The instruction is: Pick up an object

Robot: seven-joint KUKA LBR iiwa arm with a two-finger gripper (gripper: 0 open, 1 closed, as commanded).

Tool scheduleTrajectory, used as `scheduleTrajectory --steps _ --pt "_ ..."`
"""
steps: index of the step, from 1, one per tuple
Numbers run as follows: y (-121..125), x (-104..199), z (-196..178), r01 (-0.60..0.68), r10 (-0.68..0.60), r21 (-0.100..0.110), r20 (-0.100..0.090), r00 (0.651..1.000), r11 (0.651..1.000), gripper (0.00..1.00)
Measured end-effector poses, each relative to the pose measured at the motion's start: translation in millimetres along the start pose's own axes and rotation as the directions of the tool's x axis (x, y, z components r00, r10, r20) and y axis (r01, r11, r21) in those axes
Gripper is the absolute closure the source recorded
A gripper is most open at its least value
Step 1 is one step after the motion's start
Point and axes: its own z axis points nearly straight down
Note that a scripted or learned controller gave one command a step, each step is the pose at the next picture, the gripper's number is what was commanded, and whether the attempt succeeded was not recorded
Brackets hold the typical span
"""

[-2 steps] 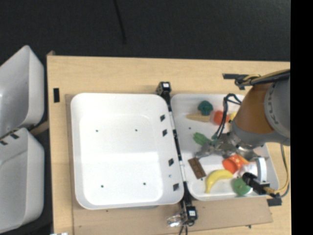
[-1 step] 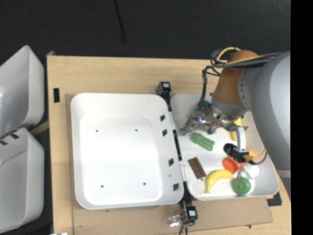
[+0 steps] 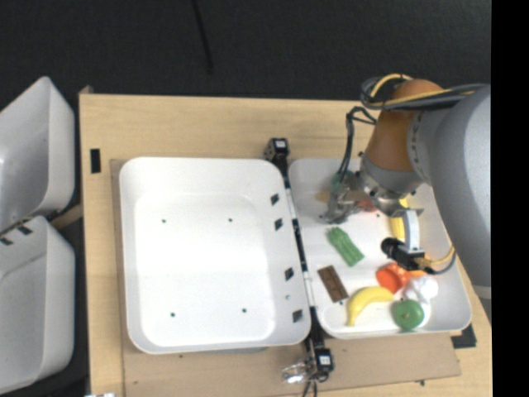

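Green and oblong, the block [image 3: 345,246] lies just below the fingers [image 3: 340,207] in the right bin [image 3: 310,172], its long axis slanting from upper left to lower right, with its upper end nearest the fingertips. I count one of it. Further down from the fingers lies one brown bar [image 3: 332,284], slanted much the same way, close to the bin's left wall. Beyond that, toward the bin's near edge, one yellow banana [image 3: 367,303] curves with its ends pointing down-left and right. Beside the banana sits one round green piece [image 3: 407,313], and above that one orange piece [image 3: 391,276] next to something white [image 3: 424,289]. A yellow object [image 3: 398,225] shows to the right of the fingers, partly hidden by the wrist and cables. The fingers are down in the upper part of the right bin, but they are small and blurred against the white floor; I cannot tell how far apart they stand, or whether they touch anything. Well off to the left of the fingers is the second white bin [image 3: 136,180], both resting on the wooden bench [image 3: 190,122].
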Motion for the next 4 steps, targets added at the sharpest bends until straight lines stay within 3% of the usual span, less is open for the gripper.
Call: scheduleTrajectory --steps 1,2,3,4 --pt "-36 -15 12 -0.008 0.008 0.007 -0.003 1.0 1.0 1.0" --pt "-8 -35 -27 -0.004 0.004 0.028 -0.005 1.0 1.0 1.0" --pt "45 1 -141 0.0 0.0 0.02 -0.007 1.0 1.0 1.0" --pt "67 16 -185 -0.003 0.003 0.031 -0.008 1.0 1.0 1.0"
